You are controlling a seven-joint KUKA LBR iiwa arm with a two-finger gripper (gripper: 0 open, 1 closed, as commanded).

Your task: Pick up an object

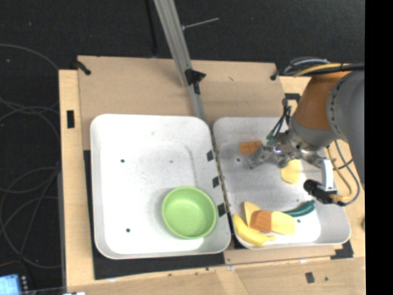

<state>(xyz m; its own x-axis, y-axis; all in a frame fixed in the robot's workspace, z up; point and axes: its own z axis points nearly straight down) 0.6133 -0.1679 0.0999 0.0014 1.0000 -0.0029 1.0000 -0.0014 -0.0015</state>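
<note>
My gripper (268, 158) hangs low over the upper middle of the right bin (230, 131), its fingers spread open with nothing between them. A small orange block (249, 147) lies just up and left of the fingertips, apart from them. A pale yellow piece (291, 173) rests just right of the gripper. Along the bin's front edge lie a banana (247, 231), a brown block (261, 220) on a yellow piece (283, 222), and a green-handled tool (302, 209). A green bowl (189, 212) stands in the front right corner of the left bin (123, 140).
The arm's grey wrist and orange band (316, 106) cover the right bin's far right corner. A black clip with cables (321, 191) hangs by the right wall. A slanted metal pole (178, 42) rises behind the bins.
</note>
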